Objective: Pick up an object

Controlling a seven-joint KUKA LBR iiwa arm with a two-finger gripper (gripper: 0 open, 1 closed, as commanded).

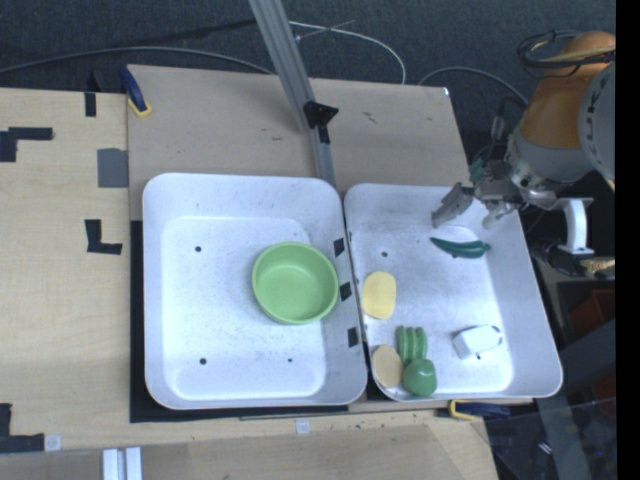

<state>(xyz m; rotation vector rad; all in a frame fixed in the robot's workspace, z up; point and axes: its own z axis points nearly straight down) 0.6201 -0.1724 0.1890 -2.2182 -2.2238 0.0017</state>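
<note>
We see gripper (pixel 473 208) over right bin (pixel 520 298), fingers apparently spread, holding nothing, just above teal object (pixel 460 248).

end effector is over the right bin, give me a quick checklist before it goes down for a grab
1. End effector above the right bin: ok, near its far edge.
2. Nothing held yet: ok, no object seen between its fingers.
3. Nearest target: ok, the dark green curved object lies just below it, apart from other items.
4. Finger opening wide enough: cannot tell.
5. Crowding elsewhere: not ok, the green toy and pale yellow piece touch at the near edge.
6. Green bowl out of the way: ok, in the left bin.
</note>
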